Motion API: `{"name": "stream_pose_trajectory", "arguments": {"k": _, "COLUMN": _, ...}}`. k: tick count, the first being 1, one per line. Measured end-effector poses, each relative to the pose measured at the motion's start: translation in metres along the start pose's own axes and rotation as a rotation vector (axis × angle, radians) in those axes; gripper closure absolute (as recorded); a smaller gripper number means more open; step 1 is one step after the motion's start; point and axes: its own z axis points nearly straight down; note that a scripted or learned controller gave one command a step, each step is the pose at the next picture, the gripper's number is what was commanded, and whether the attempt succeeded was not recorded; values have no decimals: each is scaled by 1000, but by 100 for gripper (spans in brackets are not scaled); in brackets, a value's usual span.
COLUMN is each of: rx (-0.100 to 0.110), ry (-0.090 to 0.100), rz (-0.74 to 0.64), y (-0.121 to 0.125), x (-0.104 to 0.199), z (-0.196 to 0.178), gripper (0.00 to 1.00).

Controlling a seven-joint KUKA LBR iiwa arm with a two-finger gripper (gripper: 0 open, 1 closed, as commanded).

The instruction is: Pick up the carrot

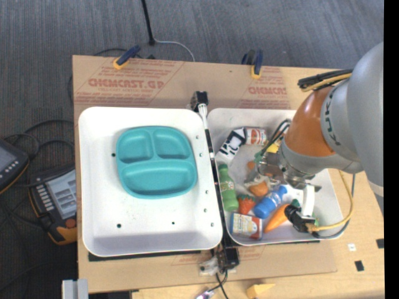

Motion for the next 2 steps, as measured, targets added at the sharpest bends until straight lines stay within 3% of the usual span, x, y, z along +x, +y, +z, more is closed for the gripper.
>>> {"name": "stream_pose_trajectory", "arguments": {"k": 1, "rx": 2, "ry": 0, "rz": -104, "y": -57, "x": 34, "z": -90, "gripper": 100}}
{"name": "stream_pose_trajectory", "arguments": {"k": 2, "rx": 2, "ry": 0, "rz": -57, "y": -66, "x": 80, "z": -146, "gripper": 100}}
